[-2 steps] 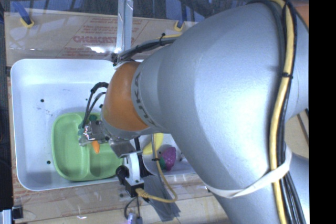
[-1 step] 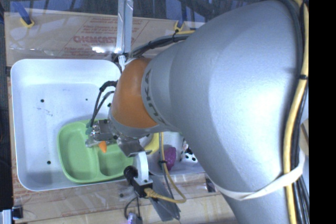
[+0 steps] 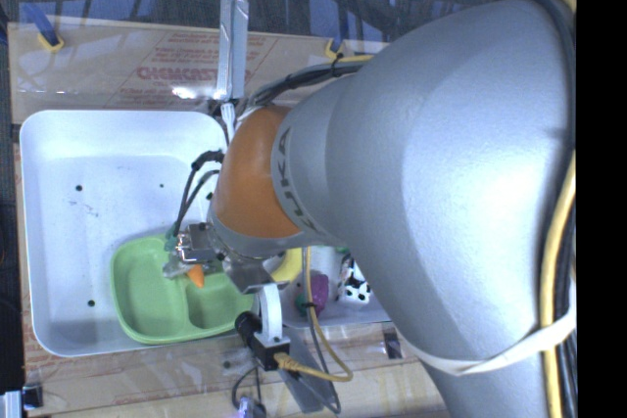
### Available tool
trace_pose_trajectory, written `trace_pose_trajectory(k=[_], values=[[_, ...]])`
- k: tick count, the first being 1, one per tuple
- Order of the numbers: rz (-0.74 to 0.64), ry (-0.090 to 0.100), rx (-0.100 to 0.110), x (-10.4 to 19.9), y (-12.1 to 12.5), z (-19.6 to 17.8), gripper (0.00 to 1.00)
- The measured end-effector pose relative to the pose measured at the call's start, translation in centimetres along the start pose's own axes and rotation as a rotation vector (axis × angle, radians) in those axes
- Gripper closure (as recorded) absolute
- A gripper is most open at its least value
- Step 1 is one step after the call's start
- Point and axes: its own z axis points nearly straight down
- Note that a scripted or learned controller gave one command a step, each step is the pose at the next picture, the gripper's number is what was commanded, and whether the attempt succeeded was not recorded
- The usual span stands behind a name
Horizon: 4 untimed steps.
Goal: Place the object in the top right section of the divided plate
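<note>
Fingers [image 3: 192, 266] of mine pinch a small orange object [image 3: 197, 278] at one o'clock over the green divided plate [image 3: 137, 294]; released off-centre, it could roll across a divider.

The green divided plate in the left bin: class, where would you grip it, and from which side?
Take the green divided plate by its raised outer rim at the left edge, coming down from above. That rim is thin, exposed and clear of the arm, while the plate's right side sits under the gripper and a small orange object.

Divided plate [image 3: 147, 294] in left bin [image 3: 59, 210]
</note>
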Motion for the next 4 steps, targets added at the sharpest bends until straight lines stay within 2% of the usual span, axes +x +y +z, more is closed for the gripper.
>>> trace_pose_trajectory(k=[1,2,3,4], values=[[0.033,-0.022,-0.02,-2.8,0.5,-2.0,1.0],[0.047,-0.03,-0.059,-7.8,1.2,-5.1,1.0],[0.045,-0.029,-0.06,-7.7,1.3,-5.0,0.0],[0.035,-0.025,-0.056,-7.3,1.4,-5.9,1.0]])
